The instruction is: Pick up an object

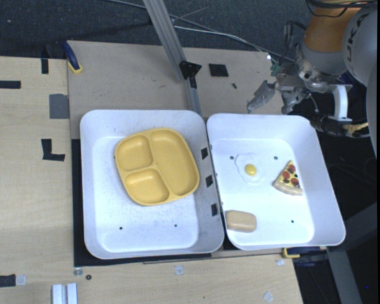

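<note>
You get even, fairly bright overhead light; both bins (145, 246) read near blown-out white, with little surface detail. Shadows are soft and short, a thin one under the yellow plate (157, 166). The desk (25, 220) is evenly lit, the floor at top dark. Focus is slightly soft overall, the arm (342, 24) blurriest. You'll see mild grain.

Robotics laboratory: taped plywood counter (25, 189), two white bins (95, 233) (316, 227), loose cables (228, 33) and an industrial arm (342, 24).
</note>
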Robot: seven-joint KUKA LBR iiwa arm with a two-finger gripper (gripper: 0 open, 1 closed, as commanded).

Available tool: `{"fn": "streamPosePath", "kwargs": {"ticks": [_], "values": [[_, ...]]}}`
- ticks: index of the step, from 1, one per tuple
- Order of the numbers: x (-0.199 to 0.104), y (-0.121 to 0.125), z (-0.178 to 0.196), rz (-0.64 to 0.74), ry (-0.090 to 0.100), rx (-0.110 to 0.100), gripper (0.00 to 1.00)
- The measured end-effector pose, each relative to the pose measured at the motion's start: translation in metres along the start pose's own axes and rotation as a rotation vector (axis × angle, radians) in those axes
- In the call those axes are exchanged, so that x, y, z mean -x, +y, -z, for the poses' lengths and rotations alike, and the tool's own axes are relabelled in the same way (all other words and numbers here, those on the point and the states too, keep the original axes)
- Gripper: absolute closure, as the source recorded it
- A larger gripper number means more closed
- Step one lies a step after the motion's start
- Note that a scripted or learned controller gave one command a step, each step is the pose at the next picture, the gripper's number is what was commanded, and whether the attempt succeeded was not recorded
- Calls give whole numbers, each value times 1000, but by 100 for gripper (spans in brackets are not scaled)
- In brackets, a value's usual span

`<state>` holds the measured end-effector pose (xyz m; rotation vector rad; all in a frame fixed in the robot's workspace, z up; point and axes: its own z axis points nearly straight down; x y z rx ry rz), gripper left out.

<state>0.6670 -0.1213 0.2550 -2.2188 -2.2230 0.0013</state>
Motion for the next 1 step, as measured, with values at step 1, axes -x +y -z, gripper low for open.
{"fn": "streamPosePath", "kwargs": {"ticks": [1], "values": [[0,0,0,0,0,0,0]]}}
